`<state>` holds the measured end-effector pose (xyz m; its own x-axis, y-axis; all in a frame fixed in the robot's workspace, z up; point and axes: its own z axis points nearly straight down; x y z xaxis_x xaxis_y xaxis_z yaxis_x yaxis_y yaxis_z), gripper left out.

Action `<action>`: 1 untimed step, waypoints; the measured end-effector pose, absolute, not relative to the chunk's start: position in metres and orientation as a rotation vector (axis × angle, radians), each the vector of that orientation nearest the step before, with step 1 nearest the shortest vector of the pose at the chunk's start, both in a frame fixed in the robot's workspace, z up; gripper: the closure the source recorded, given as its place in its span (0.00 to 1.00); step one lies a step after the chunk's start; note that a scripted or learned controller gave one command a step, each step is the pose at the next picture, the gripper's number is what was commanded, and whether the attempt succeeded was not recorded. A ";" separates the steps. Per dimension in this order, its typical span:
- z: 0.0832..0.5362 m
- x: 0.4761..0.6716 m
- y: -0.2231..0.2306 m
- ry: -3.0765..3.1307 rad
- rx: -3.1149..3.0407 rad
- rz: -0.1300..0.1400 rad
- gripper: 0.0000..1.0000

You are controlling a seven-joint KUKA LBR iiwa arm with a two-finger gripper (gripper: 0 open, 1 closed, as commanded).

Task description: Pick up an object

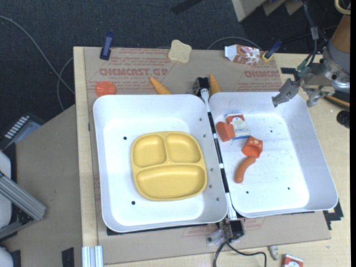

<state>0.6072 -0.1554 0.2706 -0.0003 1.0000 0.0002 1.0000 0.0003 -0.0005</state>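
Bins (111, 121) on cardboard-covered bench (83, 149)

Bright, even overhead light falls across the surface (83, 149), leaving the two white bins (111, 149) close to overexposed, their floors pale and nearly featureless. Shadows stay soft and short: a faint grey edge sits under the yellow tray (167, 166) and beside the small items in the right bin (311, 149). The dark floor (44, 15) around the surface reads as murky blue-black with little detail. The whole frame is slightly soft and grainy, with a cool colour cast. The end effector (295, 90) at upper right looks mildly blurred.
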 end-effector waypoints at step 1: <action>0.093 0.591 -0.137 -2.218 -2.219 0.003 0.00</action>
<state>0.5905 -0.1368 0.0930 0.0005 1.0000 0.0013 1.0000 -0.0005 -0.0041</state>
